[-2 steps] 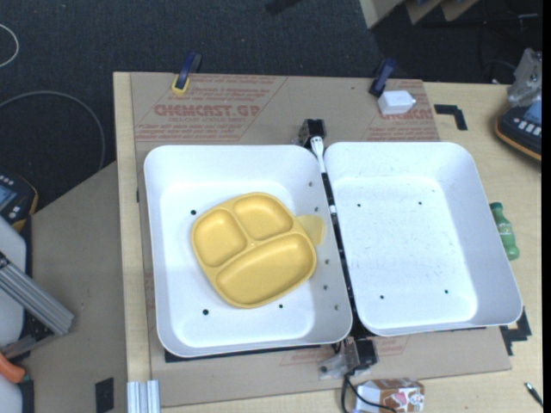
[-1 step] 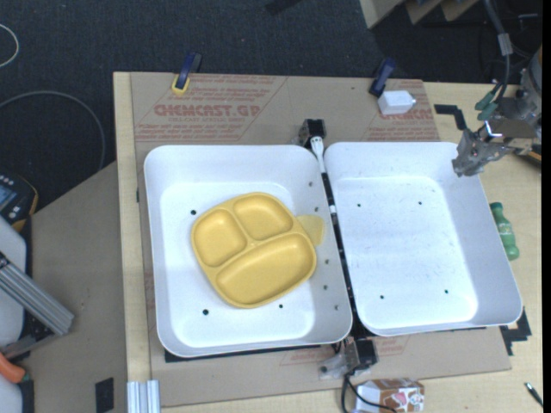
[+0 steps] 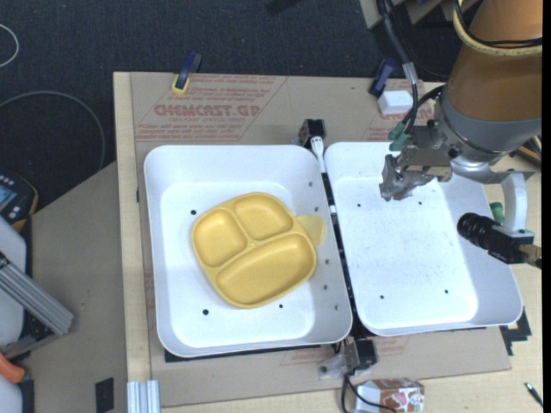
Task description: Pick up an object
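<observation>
The yellow three-compartment plastic plate (image 3: pixel 253 249) is lying mid-left white bin (image 3: pixel 164 179), clear of its rims. The jaws (image 3: pixel 398 188) are hovering over the right white bin's (image 3: pixel 482 304) far edge; their opening cannot be told.

Yellow divided tray (image 3: pixel 252 248) in a white bin (image 3: pixel 164 256), brown bench (image 3: pixel 129 144)
</observation>
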Robot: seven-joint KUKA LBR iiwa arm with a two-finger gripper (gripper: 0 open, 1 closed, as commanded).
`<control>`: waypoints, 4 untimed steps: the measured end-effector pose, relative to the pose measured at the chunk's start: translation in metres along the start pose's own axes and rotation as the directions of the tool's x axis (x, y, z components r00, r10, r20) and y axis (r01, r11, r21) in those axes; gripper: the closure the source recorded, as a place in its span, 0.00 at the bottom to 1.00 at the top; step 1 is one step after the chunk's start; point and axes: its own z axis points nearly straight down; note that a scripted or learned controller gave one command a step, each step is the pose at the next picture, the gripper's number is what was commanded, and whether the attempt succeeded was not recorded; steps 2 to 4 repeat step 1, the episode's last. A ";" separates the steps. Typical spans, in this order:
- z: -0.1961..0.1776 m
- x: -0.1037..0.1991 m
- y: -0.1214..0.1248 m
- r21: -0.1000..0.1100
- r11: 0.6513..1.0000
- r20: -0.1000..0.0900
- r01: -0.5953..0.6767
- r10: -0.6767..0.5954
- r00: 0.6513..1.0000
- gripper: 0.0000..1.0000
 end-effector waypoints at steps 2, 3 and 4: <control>-0.054 0.068 -0.035 -0.011 1.000 0.002 -0.003 0.003 1.000 1.00; -0.054 0.068 -0.035 -0.011 1.000 0.002 -0.003 0.003 1.000 1.00; -0.054 0.068 -0.035 -0.011 1.000 0.002 -0.003 0.003 1.000 1.00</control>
